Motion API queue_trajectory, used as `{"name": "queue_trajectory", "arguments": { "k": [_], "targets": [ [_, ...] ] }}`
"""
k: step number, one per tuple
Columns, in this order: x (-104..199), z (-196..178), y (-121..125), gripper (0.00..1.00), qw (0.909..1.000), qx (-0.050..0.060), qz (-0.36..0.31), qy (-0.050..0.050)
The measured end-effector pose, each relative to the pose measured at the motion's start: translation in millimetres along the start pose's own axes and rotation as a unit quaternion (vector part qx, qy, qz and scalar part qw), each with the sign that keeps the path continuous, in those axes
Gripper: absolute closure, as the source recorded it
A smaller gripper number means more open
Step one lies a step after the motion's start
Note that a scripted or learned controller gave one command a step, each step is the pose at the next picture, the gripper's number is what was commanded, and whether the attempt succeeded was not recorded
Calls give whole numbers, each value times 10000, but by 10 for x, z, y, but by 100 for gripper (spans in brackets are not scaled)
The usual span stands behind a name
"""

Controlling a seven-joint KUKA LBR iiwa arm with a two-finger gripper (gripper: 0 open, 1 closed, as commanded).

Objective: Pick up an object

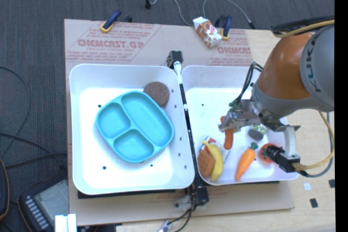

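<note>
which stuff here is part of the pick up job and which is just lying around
Part of the job:
gripper
red sausage
banana
carrot
tomato
right bin

Just lying about:
blue divided plate
brown patty
left bin
small carton
blue clamps

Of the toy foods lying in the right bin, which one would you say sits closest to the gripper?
The small red sausage: it lies directly under the gripper, while the banana, the carrot and the tomato lie farther toward the bin's near edge.
</note>
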State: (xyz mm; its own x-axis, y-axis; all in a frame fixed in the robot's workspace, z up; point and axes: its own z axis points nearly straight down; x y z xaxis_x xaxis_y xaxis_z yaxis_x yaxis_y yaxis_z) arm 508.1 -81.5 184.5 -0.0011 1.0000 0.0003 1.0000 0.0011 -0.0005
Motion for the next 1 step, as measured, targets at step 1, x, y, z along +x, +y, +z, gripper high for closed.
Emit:
{"name": "queue_trajectory", "arguments": {
  "k": [1],
  "targets": [
    [107, 5, -248, 100, 10000, 8, 8, -2]
  ]
}}
